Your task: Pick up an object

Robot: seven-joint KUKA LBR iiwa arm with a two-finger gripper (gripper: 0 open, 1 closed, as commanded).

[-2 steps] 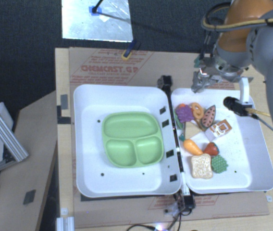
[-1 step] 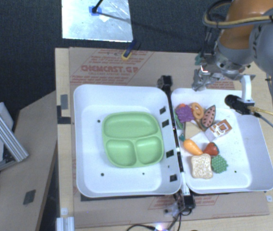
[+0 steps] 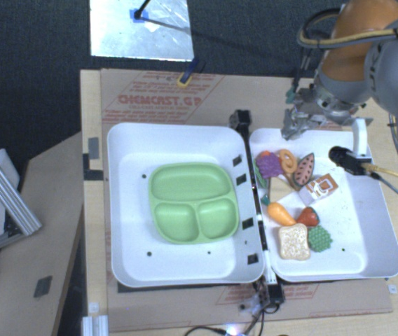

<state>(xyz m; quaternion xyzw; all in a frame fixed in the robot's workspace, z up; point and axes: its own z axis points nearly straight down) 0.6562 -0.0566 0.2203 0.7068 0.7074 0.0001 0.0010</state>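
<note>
Camera view: the claw [image 3: 292,133] hangs at the far rim of the right bin [image 3: 383,247], at the end of the grey arm [image 3: 395,82], which enters from the right. From this angle I cannot tell whether the claw is spread or pressed together.

The things to pick all lie in the right bin, on the near side of the claw:
- Closest to it, just toward the camera, are a purple grape cluster [image 3: 270,164] and an orange ring-shaped toy [image 3: 288,161], side by side and touching.
- Just right of the ring is a dark wedge-shaped toy [image 3: 304,170] with a reddish face.
- A small white and orange carton [image 3: 323,186] lies just beyond the wedge, further from the claw.
- Further toward the camera are an orange carrot toy [image 3: 280,213] and a red rounded toy [image 3: 309,217].
- Furthest from the claw, near the middle of the bin, a toast slice [image 3: 293,241] lies flat with a green knobbly toy [image 3: 319,238] against its right side.

To the claw's left, past the divider between the bins, the left bin [image 3: 125,142] holds a green divided plate [image 3: 192,203] lying flat near its middle. Both bins rest on the surface [image 3: 150,100], which extends beyond the claw on the far side.
</note>
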